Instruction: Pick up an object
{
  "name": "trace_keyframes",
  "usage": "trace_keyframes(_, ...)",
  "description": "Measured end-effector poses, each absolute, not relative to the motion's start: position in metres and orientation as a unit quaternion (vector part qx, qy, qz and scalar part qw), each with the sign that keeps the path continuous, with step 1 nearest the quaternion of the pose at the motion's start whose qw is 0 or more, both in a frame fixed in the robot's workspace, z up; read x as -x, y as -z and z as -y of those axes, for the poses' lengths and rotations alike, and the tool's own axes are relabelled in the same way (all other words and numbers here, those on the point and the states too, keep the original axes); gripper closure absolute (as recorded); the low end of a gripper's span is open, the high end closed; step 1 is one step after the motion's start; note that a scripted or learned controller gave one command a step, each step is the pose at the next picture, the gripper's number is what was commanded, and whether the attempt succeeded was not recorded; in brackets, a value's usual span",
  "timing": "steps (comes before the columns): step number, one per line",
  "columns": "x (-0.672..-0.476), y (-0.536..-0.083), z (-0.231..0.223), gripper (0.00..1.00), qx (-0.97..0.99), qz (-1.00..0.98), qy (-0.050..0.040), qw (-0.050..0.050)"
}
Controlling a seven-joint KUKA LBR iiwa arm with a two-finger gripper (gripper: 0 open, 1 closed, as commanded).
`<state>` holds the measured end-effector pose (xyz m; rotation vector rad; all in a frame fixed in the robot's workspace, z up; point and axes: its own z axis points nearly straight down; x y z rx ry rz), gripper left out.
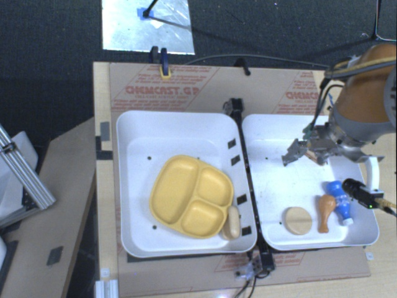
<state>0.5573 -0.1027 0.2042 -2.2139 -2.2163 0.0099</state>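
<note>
Approach step: gripper (296,154) open, holding nothing, over right bin (273,228); next, descending onto disc (298,220).

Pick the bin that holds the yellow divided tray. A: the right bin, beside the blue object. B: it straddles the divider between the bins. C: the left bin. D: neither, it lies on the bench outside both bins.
C: the yellow divided tray lies wholly inside the left bin, with a small tan piece at its lower right edge, while the blue object lies in the right bin.
</note>
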Motion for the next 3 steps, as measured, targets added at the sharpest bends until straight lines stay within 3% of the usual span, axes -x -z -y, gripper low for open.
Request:
trace_keyframes(1,-0.560,-0.210,0.103,0.00,0.706,0.708,0.0006,-0.001)
trace_keyframes(3,-0.558,-0.121,0.098,0.00,0.707,0.708,-0.0004,0.001)
